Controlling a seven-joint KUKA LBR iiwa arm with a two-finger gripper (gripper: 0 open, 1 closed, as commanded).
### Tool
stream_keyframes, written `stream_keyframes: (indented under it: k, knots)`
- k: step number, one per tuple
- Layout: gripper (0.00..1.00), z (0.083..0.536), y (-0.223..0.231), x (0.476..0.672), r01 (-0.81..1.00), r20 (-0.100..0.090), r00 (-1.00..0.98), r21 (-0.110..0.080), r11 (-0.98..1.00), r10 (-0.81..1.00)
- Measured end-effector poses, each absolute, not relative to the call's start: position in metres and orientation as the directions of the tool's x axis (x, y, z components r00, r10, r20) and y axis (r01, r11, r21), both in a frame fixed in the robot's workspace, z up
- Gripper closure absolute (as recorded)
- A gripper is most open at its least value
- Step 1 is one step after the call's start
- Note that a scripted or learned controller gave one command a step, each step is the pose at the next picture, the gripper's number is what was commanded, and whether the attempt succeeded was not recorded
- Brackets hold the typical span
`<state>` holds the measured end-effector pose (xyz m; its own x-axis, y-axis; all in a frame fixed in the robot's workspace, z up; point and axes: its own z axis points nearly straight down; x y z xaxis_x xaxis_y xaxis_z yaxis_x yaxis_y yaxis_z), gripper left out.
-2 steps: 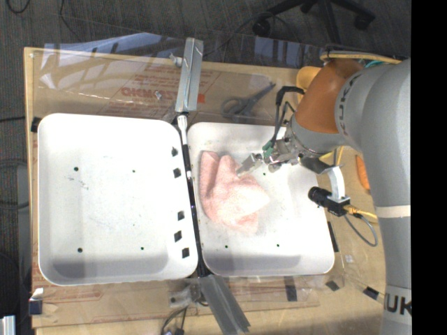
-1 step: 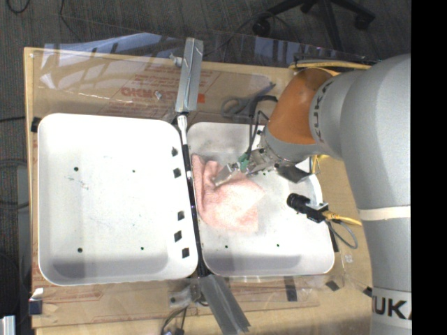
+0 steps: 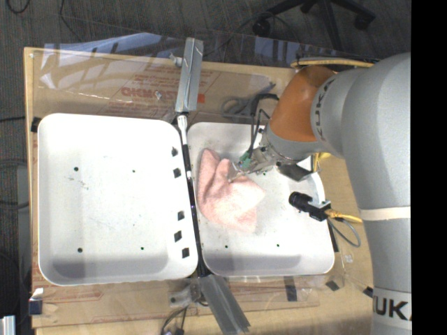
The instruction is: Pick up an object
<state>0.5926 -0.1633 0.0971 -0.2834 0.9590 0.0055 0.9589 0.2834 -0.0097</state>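
Note:
A crumpled pink cloth (image 3: pixel 225 194) lies in the right bin (image 3: pixel 279 257), toward that bin's left side. My gripper (image 3: pixel 242 170) comes in from the right and points down at the cloth's upper right edge. Its tip touches or sits just over the fabric there. The cloth rests on the bin floor, and I cannot make out any fabric between the fingers.
The left bin (image 3: pixel 105 201) lies beside the right one, parted from it by a metal rail (image 3: pixel 187 187). My arm's grey body (image 3: pixel 363 138) covers the right bin's upper right corner and the bench beyond it.

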Motion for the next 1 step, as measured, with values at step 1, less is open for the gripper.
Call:
stream_keyframes:
  k: [1]
  knots:
    - [1.00,0.2017,-0.1279,0.6275,0.994,0.001,-0.105,-0.007,0.105,0.995]
